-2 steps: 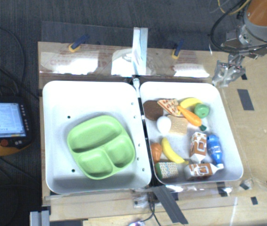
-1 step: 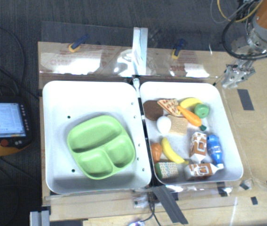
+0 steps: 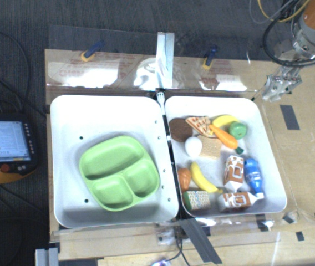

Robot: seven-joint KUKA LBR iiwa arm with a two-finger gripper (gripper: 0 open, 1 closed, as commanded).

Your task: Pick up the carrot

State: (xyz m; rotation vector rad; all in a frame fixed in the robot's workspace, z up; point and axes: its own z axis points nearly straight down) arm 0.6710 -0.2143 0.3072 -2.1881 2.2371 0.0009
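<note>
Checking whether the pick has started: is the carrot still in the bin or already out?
In. The carrot lies in the right bin among the other toy food, and the gripper is outside that bin's far corner.

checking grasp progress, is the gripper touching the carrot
Apart. The camera view shows the gripper outside the right bin, bench between it and the carrot.

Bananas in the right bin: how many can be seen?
2. One banana lies at the far end beside the green ball, above the carrot. The other banana lies nearer the front, left of the brown-and-white carton. More may be hidden underneath.
</note>
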